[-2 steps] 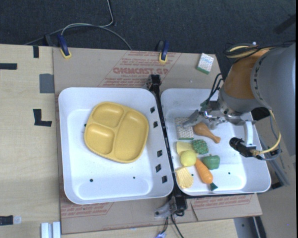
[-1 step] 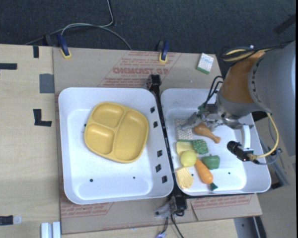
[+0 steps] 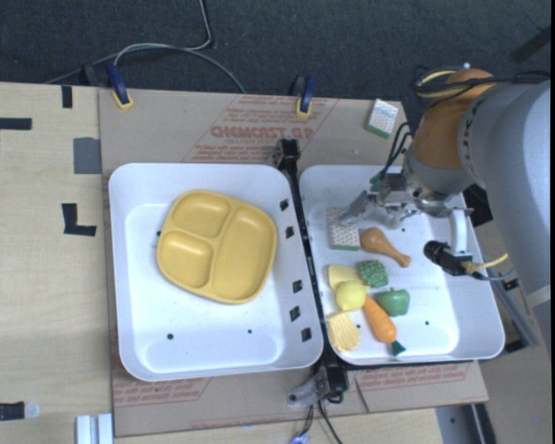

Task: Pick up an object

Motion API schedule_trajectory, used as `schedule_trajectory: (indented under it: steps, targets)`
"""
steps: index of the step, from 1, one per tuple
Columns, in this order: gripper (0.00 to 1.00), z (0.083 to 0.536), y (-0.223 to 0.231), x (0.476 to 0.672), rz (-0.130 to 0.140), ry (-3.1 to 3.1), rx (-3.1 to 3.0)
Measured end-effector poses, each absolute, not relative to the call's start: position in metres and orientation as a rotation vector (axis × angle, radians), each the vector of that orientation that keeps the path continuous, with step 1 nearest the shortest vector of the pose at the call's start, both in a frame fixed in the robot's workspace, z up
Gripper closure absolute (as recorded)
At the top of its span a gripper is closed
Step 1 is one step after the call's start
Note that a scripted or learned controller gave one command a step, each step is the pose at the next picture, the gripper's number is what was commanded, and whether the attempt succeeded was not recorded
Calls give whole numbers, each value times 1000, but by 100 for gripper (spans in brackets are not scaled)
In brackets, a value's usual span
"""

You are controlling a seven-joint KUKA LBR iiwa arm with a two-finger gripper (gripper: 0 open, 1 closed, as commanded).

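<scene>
The right bin (image 3: pixel 462 340) holds several toy foods. A brown chicken drumstick (image 3: pixel 385 244) lies in the middle, with a pale ridged cracker-like piece (image 3: pixel 344 236) to its left. Below them sit a green knobbly piece (image 3: pixel 372 273), a yellow lemon (image 3: pixel 350 295), a green pepper (image 3: pixel 394 302), an orange carrot (image 3: pixel 379 321) and a yellow corn piece (image 3: pixel 344 332). My gripper (image 3: pixel 375 216) hovers over the bin's upper part, just above the drumstick and the cracker. It is open with nothing between its fingers.
The left bin (image 3: pixel 139 322) holds a yellow divided plate (image 3: pixel 216 245). A black divider with clips runs between the bins. A small green-white box (image 3: pixel 383 117) lies on the cardboard behind the right bin. The grey arm covers the right bin's right side.
</scene>
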State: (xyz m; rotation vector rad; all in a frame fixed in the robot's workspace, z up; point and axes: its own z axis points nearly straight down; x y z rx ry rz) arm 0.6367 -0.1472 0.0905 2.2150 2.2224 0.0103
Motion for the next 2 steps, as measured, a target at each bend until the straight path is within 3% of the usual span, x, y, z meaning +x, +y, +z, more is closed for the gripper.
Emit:
schedule_trajectory:
  steps: [1, 2]
  targets:
    - [0, 92, -137, 603, 17, 2209, 2211]
    - [0, 91, -162, 616, 17, 2223, 2215]
